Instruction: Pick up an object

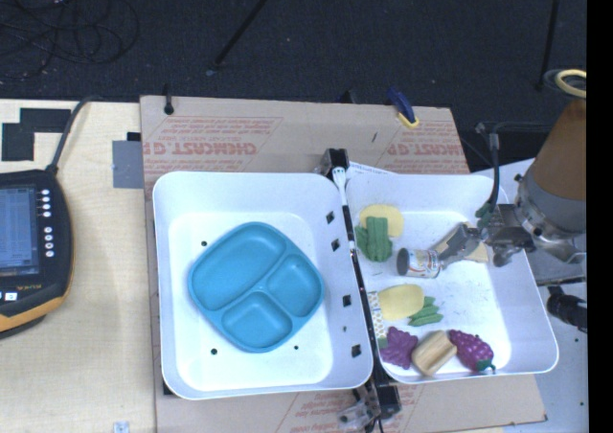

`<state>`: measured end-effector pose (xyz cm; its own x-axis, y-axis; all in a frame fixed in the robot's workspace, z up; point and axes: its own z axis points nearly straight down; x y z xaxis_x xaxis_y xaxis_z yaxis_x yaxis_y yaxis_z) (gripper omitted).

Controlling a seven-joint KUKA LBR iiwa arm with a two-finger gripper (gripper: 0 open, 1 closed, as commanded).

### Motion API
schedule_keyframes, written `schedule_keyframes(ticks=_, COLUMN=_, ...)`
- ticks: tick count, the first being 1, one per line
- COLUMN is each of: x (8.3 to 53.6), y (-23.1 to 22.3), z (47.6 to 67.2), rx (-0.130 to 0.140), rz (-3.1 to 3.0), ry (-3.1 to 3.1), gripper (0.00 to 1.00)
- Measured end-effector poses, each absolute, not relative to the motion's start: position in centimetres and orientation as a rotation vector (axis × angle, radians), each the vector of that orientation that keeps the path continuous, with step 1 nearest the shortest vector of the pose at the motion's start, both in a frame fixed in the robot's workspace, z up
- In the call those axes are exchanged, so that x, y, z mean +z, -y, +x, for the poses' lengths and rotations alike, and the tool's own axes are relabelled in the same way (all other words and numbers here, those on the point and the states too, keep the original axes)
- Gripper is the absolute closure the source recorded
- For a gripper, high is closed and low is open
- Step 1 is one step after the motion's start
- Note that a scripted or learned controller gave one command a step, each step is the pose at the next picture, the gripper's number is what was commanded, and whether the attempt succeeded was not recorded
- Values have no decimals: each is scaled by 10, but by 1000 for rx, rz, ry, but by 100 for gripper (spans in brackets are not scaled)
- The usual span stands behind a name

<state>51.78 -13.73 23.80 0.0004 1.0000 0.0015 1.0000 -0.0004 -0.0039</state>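
At the near edge of the right bin point(536, 326) lie a bread roll point(433, 353) between two bunches of purple grapes, one point(399, 346) to its left and one point(472, 349) to its right, all close together. Just beyond them a yellow piece point(400, 301) touches a green pea pod point(424, 312). In the left bin point(172, 230) sits a blue divided plate point(255, 284), turned at a slant, taking up most of the floor.

Farther in, at mid-depth of the right bin, a small dark-and-light cylinder point(419, 262) lies on its side. The gripper point(458, 244) is low over the bin floor, just right of that cylinder and pointing toward it; whether it touches is unclear, and I cannot tell whether its jaws are spread or pressed together, since the tip is small and blurred against the white. The arm point(560, 168) comes in from the right, its orange band above the grey wrist, leaning down and leftward across the bin's right wall.

Left of the cylinder, a green block point(376, 238) rests partly on a yellow disc point(385, 219) near the divider between the bins.

Beyond the bins lies a cardboard sheet point(287, 139) with a blue clip point(403, 106) at its far edge. A pendant point(27, 244) with a screen sits on the bench at far left.
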Motion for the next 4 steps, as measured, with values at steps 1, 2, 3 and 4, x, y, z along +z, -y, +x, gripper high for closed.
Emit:
schedule_keyframes(ticks=1, x=83, y=102, z=521, rx=0, rz=-2222, ry=2222, gripper=0)
schedule_keyframes(ticks=2, x=88, y=131, z=593, rx=-2, rz=-2221, ry=2227, gripper=0)
schedule_keyframes(ticks=3, x=89, y=101, z=646, rx=3, rz=-2218, ry=2226, gripper=0)
schedule_keyframes(ticks=4, x=99, y=101, z=644, rx=1, rz=-2217, ry=2223, gripper=100)
